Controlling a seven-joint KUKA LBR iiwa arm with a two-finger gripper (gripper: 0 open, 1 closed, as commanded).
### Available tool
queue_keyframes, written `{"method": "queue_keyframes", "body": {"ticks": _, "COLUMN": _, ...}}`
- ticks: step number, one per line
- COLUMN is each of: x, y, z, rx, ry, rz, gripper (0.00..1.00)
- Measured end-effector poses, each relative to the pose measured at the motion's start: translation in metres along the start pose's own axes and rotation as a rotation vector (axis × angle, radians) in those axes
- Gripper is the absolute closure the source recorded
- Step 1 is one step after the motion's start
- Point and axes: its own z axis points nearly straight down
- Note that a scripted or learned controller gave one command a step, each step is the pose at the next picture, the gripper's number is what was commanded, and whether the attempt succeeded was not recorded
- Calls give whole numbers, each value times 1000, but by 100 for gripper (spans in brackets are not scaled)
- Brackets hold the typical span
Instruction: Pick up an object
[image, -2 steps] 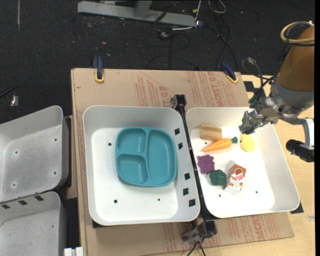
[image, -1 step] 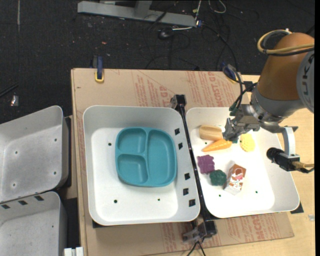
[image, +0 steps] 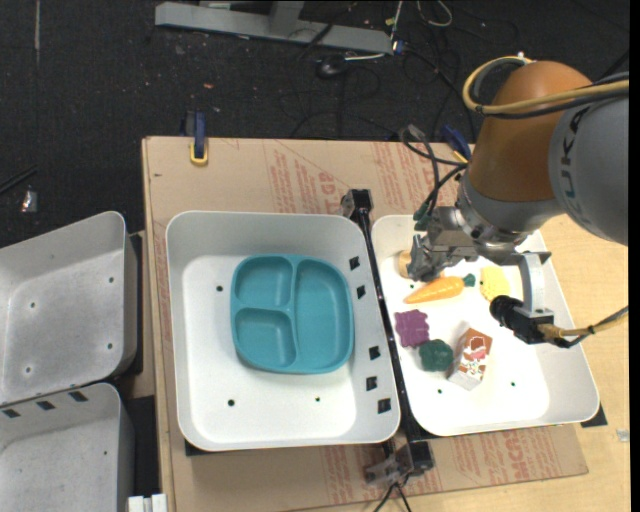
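Claw (image: 428, 262) above carrot (image: 436, 291), beside grapes (image: 411, 326)

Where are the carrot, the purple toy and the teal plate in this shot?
carrot (image: 437, 290): camera view, middle of its orange body.
purple toy (image: 411, 326): camera view, centre of its top face.
teal plate (image: 322, 300): camera view, floor of its large right compartment.

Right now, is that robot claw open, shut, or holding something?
Gripper: cannot be told; it sits low in the right bin, just above the carrot, with nothing visibly held.
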Motion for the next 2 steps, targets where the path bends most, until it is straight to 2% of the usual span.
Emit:
{"method": "queue_keyframes", "body": {"ticks": 1, "x": 45, "y": -10, "z": 10, "rx": 2, "ry": -1, "rz": 2, "gripper": 100}}
{"method": "queue_keyframes", "body": {"ticks": 2, "x": 108, "y": -10, "z": 14, "rx": 0, "ry": 0, "rz": -1, "gripper": 100}}
